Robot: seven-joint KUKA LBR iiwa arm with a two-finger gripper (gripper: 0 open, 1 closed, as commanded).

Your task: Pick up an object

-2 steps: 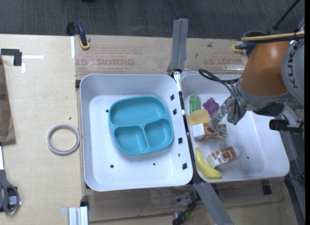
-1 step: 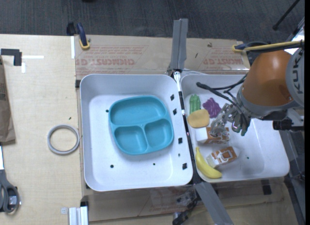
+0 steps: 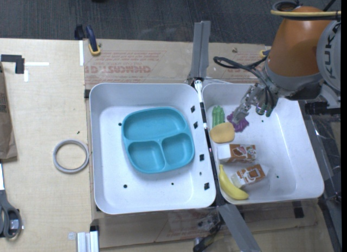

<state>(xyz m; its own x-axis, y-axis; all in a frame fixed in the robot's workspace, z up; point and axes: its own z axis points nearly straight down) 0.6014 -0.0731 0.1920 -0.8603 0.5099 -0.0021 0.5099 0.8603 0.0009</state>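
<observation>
The gripper (image 3: 250,106) hangs over the right bin (image 3: 295,153), and a purple toy (image 3: 238,120) dangles pinched between its fingers. Below lie a green object (image 3: 218,115), a yellow lump (image 3: 222,133) and a banana (image 3: 230,186).

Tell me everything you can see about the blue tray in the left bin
The blue tray is a light teal, plastic-looking dish with rounded corners and a raised rim. It has three compartments: one long section across the far side and two smaller ones nearer the camera. Nothing lies in any of them. It lies flat and right side up, turned slightly askew, near the middle of the left bin, resting on the bin's floor. Nothing else touches it.
</observation>
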